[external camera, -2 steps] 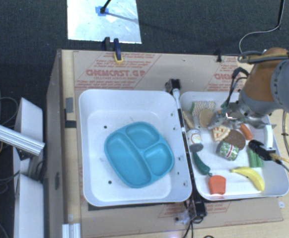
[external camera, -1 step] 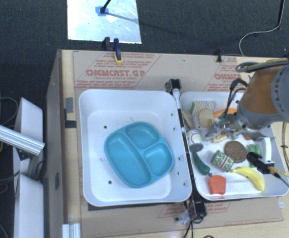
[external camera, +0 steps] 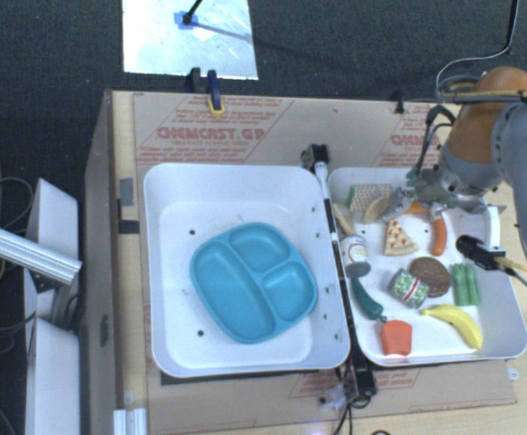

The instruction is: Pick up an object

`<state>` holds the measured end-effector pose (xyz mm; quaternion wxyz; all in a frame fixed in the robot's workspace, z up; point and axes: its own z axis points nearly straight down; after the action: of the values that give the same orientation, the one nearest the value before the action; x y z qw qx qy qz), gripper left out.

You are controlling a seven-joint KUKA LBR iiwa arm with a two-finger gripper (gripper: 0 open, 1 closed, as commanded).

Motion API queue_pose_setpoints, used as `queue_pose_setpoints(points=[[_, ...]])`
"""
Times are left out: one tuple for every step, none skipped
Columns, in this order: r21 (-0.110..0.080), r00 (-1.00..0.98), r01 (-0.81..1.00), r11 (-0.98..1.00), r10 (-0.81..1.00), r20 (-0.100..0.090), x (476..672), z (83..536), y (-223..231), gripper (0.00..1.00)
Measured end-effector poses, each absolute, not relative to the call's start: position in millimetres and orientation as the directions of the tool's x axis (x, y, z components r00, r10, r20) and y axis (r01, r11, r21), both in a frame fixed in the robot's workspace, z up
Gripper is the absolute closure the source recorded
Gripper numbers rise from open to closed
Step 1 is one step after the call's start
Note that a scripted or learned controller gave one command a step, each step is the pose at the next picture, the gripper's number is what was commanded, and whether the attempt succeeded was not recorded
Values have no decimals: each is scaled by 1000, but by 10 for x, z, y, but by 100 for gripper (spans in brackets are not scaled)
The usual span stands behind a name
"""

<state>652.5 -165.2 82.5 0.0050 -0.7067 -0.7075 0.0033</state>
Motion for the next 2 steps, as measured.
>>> queue_pose_setpoints(points=[[1, -1, 1000, 1, 1000, -1, 6021, 848, -1821, 0], [-19, 0, 1000, 0, 1000, 3, 6649, 835, -1800, 0]])
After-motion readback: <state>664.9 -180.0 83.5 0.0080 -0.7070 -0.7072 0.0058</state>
